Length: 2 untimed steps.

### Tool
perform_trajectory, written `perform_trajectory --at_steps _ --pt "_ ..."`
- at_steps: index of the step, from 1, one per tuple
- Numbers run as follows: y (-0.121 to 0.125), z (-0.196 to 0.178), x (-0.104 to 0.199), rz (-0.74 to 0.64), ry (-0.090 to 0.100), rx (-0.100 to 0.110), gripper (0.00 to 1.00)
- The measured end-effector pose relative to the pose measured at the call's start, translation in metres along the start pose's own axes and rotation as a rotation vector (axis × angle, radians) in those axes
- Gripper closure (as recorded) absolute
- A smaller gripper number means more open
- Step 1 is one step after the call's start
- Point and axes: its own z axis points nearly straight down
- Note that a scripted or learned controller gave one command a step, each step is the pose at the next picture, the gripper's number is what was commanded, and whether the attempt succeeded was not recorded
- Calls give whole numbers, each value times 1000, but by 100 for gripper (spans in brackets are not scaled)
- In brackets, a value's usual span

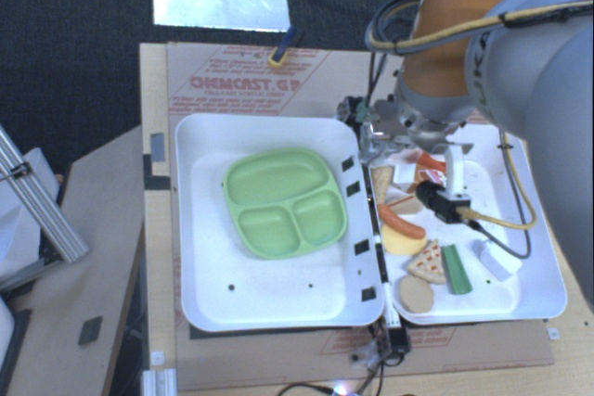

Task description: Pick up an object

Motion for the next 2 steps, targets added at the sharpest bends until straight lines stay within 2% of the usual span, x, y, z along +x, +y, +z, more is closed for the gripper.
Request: perform_trajectory --at_steps 1,2 --pt "1 -21 -1 0 0 -3 100" --pt "5 0 1 0 -1 0 100"
